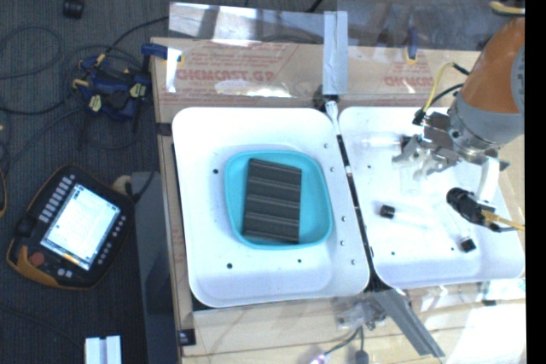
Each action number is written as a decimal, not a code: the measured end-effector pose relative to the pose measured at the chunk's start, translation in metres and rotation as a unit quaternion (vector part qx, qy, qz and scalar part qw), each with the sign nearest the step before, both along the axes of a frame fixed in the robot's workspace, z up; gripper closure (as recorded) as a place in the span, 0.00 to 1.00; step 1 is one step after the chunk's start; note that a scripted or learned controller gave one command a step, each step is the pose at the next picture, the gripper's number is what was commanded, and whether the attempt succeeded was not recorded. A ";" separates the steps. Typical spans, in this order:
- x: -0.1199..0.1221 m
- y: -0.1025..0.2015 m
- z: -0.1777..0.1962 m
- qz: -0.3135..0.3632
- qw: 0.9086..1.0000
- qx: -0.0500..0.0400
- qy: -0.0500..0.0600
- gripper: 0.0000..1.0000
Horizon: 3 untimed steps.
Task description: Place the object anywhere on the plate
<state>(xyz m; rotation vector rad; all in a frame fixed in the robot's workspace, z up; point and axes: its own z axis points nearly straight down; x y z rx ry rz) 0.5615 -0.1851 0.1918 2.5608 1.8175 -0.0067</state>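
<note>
The dark ribbed block [273, 200] is lying flat on the blue plate [320, 213], suggesting placement is done, while the gripper [426, 159] is hovering over the right bin [426, 268] (its grasp I cannot tell)

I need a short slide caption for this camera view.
Dark ridged block lies on the blue plate in the left bin; end effector over the right bin.
</note>
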 end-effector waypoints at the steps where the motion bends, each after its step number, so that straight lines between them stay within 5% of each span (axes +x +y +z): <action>1: 0.000 0.000 0.000 0.000 1.000 0.000 0.000 0.00; 2: 0.029 -0.016 0.149 -0.013 1.000 0.000 -0.001 0.00; 3: -0.007 -0.025 0.243 -0.107 0.994 0.000 -0.002 0.00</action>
